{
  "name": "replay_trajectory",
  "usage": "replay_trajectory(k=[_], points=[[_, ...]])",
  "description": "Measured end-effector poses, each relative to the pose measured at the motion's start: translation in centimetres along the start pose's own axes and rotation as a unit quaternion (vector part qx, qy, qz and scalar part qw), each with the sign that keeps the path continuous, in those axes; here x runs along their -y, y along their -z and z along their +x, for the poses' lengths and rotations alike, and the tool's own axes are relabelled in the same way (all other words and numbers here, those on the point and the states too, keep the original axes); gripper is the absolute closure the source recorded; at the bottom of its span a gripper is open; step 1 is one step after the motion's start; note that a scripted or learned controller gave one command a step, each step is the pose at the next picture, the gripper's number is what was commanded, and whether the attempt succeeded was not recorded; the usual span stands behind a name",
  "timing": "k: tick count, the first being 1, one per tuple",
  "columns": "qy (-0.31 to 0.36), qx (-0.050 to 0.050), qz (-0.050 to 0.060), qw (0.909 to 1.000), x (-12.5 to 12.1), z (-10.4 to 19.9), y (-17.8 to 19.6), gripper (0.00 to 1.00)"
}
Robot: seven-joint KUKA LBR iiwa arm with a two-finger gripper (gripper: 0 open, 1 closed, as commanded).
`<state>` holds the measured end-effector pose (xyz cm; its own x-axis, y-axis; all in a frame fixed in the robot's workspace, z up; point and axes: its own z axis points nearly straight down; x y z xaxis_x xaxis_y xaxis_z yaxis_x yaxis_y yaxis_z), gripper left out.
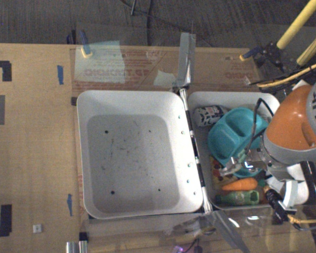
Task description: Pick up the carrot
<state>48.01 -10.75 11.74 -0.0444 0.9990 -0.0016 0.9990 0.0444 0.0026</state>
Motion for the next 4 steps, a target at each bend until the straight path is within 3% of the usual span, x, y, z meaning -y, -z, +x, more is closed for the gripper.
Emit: replay_trajectory(k=[1, 2, 3, 4], points=[[-0.152, -0.001, -0.008, 0.9884, -0.6, 0.4, -2.3, 0.0], [-0.085, -0.001, 0.002, 0.9964, -0.1, 3.9, 6.7, 0.0], [0.078, -0.001, 0.001, 0.997, -3.4, -0.2, 2.2, 0.0], [0.188, 0.003, -0.012, 0.9821, -0.8, -1.0, -2.0, 0.0]])
